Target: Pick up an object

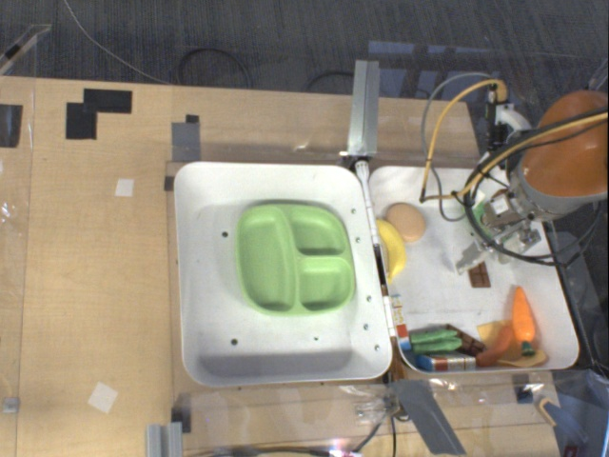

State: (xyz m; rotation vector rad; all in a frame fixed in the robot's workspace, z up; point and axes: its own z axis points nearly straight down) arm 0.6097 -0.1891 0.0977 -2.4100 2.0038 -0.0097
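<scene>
Orange band [569, 150] above wrist, yellow and black cables [452, 98], metallic end effector [493, 246]

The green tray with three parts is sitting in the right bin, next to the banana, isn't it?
Not quite. In the camera view the green tray sits in the left bin. The banana lies in the right bin, just across the divider.

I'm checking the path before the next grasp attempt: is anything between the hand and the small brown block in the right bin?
Nothing visible stands between them. The hand hangs just above the small brown block on bare white bin floor. The carrot lies off to the side.
</scene>
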